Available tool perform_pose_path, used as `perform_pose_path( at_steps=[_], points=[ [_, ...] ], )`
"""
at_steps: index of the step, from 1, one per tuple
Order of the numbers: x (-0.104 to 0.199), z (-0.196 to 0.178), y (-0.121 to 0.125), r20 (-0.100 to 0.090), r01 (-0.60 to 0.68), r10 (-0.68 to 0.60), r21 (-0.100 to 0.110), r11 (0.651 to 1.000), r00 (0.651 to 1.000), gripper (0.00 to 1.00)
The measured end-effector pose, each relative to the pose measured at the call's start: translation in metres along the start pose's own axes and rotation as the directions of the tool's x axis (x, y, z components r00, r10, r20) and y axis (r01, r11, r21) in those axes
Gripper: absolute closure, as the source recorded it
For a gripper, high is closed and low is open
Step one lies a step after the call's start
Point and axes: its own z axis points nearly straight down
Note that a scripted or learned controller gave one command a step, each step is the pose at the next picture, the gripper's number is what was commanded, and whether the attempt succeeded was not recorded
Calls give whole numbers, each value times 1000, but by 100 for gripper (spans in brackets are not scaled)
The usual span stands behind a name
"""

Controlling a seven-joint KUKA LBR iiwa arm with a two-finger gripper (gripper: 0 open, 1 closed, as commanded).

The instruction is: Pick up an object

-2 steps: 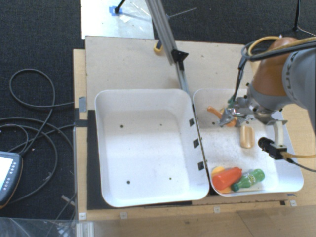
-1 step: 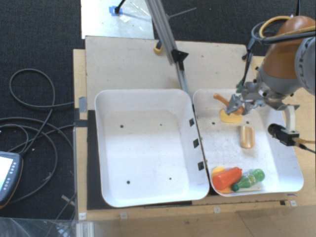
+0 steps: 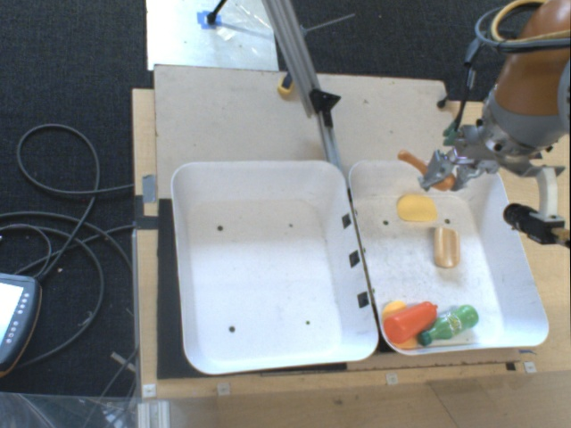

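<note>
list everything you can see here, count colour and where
white bins: 2, white, side by side on the bench
yellow disc: 1, yellow, upper part of right bin
tan cylinder: 1, tan, middle of right bin
orange-red piece: 1, orange-red, near corner of right bin
green bottle: 1, green, beside the orange-red piece
orange curved piece: 1, orange, far rim of right bin, next to the end effector
cables: several, black, floor at left
arm: 1, grey with orange band, right
end effector: 1, grey, over far edge of right bin
</note>
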Motion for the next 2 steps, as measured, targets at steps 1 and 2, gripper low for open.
perform_pose_path(
  at_steps=[1,2],
  points=[
    [45,5,-30,-3,3,-3,9,1000,1000,100],
    [98,22,-49,-4,4,-4,10,1000,1000,100]
  ],
)
